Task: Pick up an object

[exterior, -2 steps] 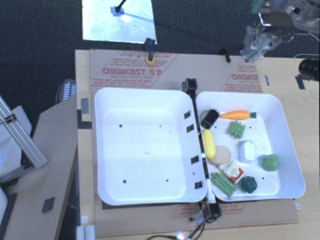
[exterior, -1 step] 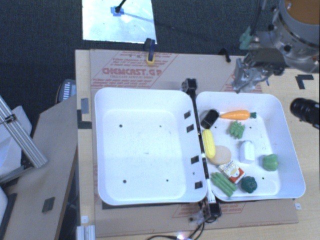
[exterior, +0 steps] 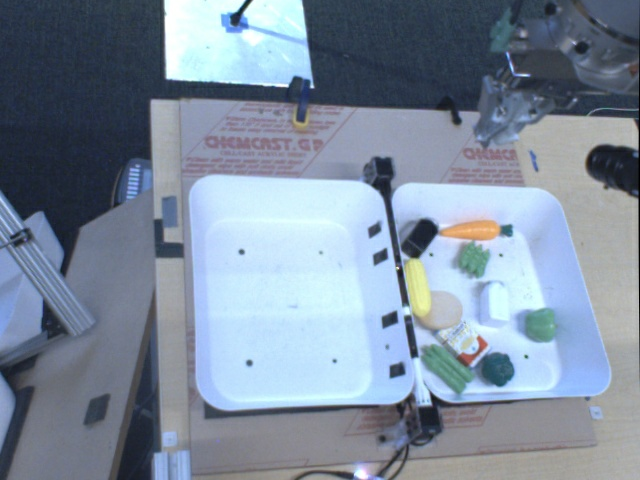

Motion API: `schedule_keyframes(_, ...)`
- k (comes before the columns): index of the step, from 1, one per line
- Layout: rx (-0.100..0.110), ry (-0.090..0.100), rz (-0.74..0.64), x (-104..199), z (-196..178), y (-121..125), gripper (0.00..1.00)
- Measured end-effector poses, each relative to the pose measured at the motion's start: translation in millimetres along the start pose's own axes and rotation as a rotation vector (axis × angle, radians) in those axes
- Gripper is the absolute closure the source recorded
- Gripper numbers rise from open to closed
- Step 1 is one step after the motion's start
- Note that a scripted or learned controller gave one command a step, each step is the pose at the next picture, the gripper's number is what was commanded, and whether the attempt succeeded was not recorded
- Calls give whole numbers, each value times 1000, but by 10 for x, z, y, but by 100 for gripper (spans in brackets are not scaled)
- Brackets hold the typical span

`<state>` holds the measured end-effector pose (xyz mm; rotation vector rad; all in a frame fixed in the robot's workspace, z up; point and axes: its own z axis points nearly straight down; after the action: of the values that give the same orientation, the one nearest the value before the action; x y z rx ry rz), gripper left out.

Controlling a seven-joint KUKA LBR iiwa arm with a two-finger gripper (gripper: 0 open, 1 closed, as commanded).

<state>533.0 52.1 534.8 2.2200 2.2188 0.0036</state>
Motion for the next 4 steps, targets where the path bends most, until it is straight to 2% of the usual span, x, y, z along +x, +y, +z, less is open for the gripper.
schedule_keyframes(1,1,3,-9,380,-10,-483,100)
schedule_keyframes(2,0,0,0,208,-1,-64,100)
schedule_keyframes(3,2,2,-9,545,-8,-482,100)
schedule_keyframes(4,1,1,0,355,-1,-165,100)
